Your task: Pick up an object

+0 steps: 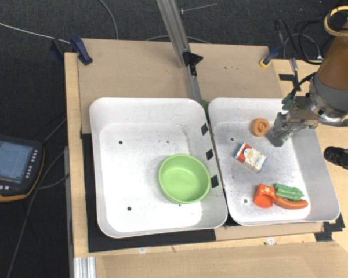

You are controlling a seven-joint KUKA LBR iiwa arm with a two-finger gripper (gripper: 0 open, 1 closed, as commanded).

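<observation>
Two white bins are sitting side by side on the bench, a left bin (104, 155) and a right bin (313, 172); one green bowl (184, 178) is lying in the left bin; the right bin is holding three things: one small carton (250, 157), one round orange piece (259, 126), and one orange-and-green toy vegetable (280, 195); one arm is reaching in, carrying one gripper (278, 136).

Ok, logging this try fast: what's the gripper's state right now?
Gripper: cannot be told; it sits low in the right bin beside the orange donut-like toy.
</observation>
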